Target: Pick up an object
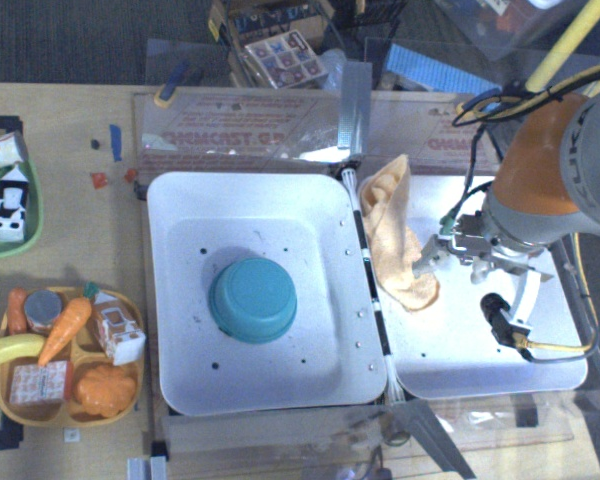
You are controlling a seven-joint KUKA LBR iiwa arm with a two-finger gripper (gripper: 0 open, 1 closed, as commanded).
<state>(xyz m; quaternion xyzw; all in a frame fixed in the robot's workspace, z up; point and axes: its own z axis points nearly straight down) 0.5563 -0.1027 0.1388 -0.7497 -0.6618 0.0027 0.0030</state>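
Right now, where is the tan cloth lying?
The tan cloth lies in the right bin, draped along its left edge beside the divider with the left bin. The gripper is at the cloth's lower right side.

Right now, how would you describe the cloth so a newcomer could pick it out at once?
Find the right white bin, where the arm reaches in. Along its left wall, by the divider between the bins, lies the tan cloth, crumpled and running from the back edge toward the middle. It is soft and beige, unlike the round teal bowl next door.
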